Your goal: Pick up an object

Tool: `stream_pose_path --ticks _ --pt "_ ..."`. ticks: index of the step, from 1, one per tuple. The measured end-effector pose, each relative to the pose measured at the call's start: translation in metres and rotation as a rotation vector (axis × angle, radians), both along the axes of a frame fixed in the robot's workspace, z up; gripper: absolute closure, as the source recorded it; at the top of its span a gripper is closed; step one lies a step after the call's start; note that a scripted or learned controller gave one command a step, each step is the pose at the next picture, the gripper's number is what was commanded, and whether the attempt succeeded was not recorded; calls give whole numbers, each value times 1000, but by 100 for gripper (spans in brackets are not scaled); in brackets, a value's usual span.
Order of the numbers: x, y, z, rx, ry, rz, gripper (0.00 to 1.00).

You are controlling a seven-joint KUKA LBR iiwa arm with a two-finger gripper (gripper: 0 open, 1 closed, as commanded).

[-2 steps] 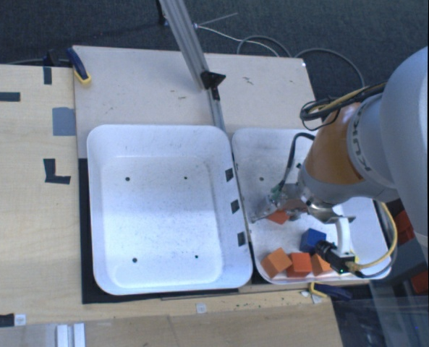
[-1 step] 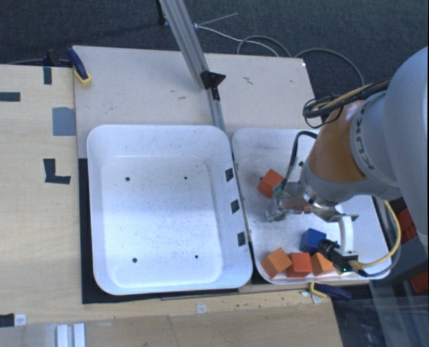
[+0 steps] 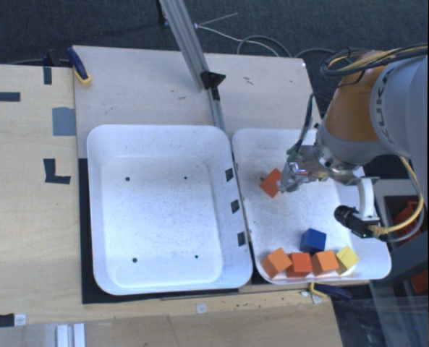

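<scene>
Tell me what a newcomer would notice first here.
The grey arm with its orange band fills the right side, its gripper down in the right bin right beside a tilted orange block. Along that bin's near edge lies a row of orange blocks, with a blue cube and a yellow one.

The left bin (image 3: 163, 208) offers open floor from wall to wall. In the right bin (image 3: 272, 147), blocks (image 3: 308, 260) crowd the near edge, and one orange block (image 3: 271, 183) sits by the left wall; bare floor lies between them. A slanted metal rail (image 3: 189, 38) crosses above the far edge.
</scene>
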State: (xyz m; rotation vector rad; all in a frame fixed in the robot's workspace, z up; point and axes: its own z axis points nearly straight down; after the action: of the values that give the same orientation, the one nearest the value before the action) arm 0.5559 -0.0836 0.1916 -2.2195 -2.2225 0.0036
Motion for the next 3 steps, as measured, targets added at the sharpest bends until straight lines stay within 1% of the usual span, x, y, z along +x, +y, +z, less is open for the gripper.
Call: stream_pose_path --ticks 1,2,3 --pt "0 0 0 0 0 1 0" --pt "0 1 10 -1 1 2 100" --pt "0 1 9 -1 2 2 0"
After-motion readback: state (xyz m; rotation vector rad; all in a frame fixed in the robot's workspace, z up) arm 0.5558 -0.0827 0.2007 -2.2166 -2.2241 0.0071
